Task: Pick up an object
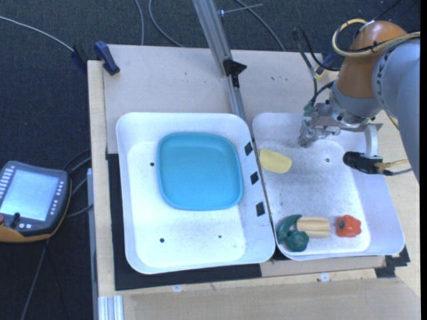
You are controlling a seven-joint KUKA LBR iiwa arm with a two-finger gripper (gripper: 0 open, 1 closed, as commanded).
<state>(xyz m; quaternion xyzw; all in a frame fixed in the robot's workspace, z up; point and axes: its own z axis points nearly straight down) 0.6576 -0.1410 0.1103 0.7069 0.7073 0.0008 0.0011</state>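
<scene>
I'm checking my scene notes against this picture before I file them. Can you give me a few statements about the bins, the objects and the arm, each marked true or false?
1. The blue plate lies in the left bin. True.
2. The gripper holds the yellow object. False: the yellow object lies on the floor of the right bin, apart from the gripper.
3. The red object lies near the right bin's front edge. True.
4. The green object lies on the blue plate. False: it lies in the right bin, beside a tan block.
5. A handheld control pendant sits left of the bench. True.
</scene>
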